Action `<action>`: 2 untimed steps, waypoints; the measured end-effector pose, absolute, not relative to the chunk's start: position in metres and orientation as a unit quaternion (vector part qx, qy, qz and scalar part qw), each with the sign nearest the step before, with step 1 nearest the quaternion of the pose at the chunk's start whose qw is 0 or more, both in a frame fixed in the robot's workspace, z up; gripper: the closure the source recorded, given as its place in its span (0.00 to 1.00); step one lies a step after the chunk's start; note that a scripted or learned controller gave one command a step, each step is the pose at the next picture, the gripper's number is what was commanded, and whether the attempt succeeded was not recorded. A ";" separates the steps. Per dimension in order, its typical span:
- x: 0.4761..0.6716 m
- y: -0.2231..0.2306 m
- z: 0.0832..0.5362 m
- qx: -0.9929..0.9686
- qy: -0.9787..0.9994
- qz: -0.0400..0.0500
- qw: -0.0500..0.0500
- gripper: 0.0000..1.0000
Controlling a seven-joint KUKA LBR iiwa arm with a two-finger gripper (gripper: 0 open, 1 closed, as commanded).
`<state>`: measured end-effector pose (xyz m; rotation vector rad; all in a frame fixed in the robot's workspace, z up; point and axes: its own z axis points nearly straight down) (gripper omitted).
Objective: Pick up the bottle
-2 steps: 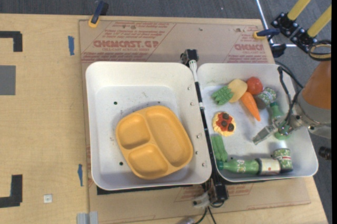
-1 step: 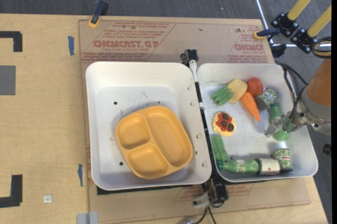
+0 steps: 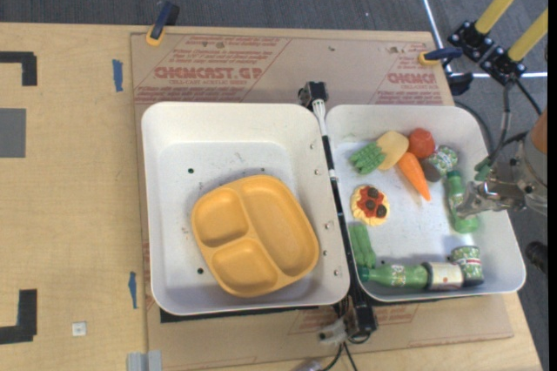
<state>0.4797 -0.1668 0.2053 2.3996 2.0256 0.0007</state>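
Note:
A dark green bottle with a white label lies on its side along the front wall of the right bin. A smaller light green bottle lies near that bin's right wall. My gripper hangs at the right wall, just beside the small green bottle and touching or nearly touching it. Its metal tip overlaps the bottle's right side, and its state is unclear from this angle. The arm's grey wrist enters from the right edge.
The right bin also holds a carrot, a tomato, a yellow piece, a round pizza toy, a green pickle and two small cans. A yellow divided plate lies in the left bin.

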 end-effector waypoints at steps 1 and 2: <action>0.480 -0.164 0.096 0.772 0.635 0.000 0.000 1.00; 0.529 -0.121 0.133 0.749 0.662 0.000 0.000 1.00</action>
